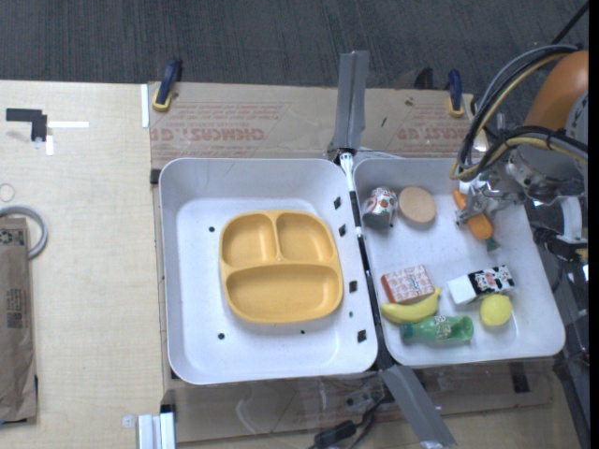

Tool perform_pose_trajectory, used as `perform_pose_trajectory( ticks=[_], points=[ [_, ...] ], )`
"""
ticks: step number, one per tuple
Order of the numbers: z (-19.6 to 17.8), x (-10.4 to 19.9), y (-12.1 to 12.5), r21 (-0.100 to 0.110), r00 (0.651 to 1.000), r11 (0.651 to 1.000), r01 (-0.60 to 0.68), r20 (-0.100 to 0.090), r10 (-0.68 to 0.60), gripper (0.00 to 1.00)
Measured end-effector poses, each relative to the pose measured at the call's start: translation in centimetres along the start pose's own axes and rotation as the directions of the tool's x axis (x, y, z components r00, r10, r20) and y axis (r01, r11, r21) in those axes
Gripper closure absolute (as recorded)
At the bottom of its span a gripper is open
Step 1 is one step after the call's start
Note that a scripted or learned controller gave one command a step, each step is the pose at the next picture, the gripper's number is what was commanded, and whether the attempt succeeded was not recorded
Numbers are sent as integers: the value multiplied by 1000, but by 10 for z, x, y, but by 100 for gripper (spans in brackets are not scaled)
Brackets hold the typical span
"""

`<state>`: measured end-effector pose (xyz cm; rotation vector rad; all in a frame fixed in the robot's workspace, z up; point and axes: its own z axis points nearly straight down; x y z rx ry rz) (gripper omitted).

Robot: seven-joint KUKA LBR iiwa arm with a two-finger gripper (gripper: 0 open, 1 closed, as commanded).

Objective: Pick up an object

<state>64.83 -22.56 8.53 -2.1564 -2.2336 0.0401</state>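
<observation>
Cardboard (pixel 281 124) print reads "CHEMCSI", mirrored

Single fixed camera above my bench, looking down at a slant, far enough to take in both white bins side by side: left bin (pixel 178 279), right bin (pixel 543 325). Dark floor fills the top of the view; I reach in from its right.
</observation>
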Motion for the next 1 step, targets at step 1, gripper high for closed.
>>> perform_pose_trajectory(
  ticks=[1],
  points=[
    [-98, 78, 4, -43, 993, 992, 118, 16, -117, 100]
  ],
)
